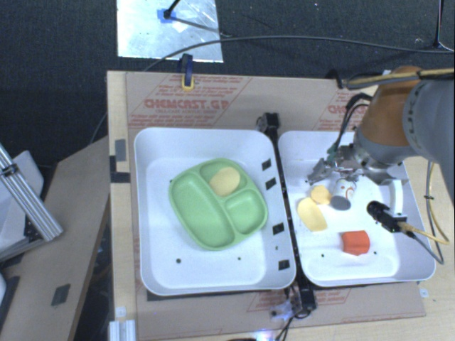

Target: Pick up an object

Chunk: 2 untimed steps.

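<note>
In the right bin (409, 261) lie a small yellow piece (320, 194), a larger pale yellow piece (311, 214), a grey disc (340, 203) and an orange-red block (355, 242). My gripper (333, 176) hangs low over the bin's upper middle, just above the small yellow piece and the grey disc. A small white and red thing (347, 188) sits right under it. In the left bin (163, 261) a green divided plate (206, 219) holds a yellow lump (226, 181) in its upper compartment.
The grey arm with its orange band (387, 116) comes in from the right over the right bin's far edge. A black divider (281, 190) with clips runs between the bins. A blue and yellow clamp (187, 72) stands on the board behind them.
</note>
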Tool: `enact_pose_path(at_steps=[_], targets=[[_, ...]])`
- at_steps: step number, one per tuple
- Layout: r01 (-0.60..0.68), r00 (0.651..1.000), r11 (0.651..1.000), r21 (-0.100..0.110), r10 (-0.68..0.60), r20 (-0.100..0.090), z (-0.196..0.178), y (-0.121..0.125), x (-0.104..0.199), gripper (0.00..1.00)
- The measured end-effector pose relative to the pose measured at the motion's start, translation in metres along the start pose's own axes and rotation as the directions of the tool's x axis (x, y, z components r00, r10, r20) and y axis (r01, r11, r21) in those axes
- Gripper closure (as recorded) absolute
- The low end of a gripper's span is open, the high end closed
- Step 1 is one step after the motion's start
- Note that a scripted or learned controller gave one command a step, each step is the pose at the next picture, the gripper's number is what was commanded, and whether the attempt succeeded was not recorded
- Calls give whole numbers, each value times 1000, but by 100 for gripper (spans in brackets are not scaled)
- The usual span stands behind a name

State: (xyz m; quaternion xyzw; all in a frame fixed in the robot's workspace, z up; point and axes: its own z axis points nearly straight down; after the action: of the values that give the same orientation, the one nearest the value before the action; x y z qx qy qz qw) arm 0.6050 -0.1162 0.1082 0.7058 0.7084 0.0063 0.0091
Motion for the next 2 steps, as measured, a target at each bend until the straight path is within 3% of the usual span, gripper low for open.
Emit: enact_pose_path(at_steps=[1, 2], targets=[[1, 1000, 1000, 19, -1, -3, 24, 1, 0, 0], [0, 1000, 1000, 17, 0, -3, 12, 2, 0, 100]])
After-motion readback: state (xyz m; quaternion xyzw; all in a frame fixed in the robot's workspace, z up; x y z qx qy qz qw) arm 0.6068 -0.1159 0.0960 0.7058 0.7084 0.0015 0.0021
